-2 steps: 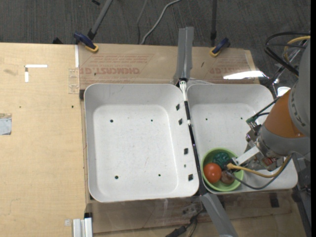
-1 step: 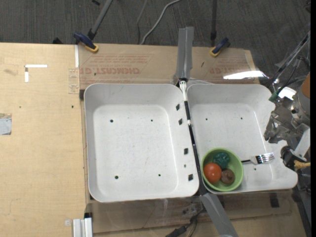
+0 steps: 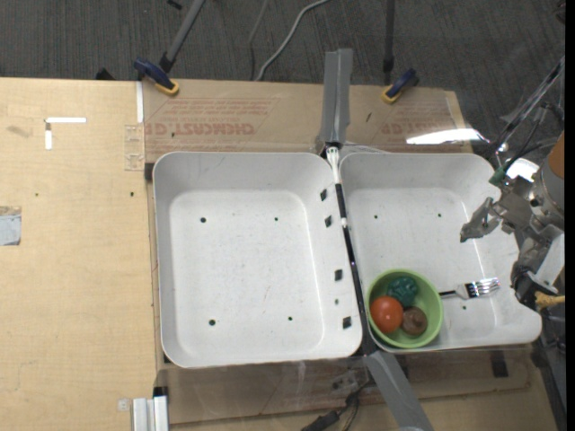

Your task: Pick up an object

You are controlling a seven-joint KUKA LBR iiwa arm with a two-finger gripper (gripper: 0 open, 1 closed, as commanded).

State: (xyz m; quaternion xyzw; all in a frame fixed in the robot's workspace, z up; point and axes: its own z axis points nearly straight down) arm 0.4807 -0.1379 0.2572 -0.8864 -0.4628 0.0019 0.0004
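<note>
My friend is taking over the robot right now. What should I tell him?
End effector: over the right side of the right shallow white bin, holding nothing that I can see.
Things: a round green bowl in that bin's front left corner holds a red ball, a brown lump and a teal piece. A silver metal fork lies beside the bowl.
Done: nothing picked up.
Left: grasp and lift one object.

Dark grey carpet floor [image 3: 81, 21]; light plywood bench top [image 3: 72, 259]; brown cardboard sheet [image 3: 234, 119] fastened by blue-and-yellow clamps [image 3: 157, 74].
</note>
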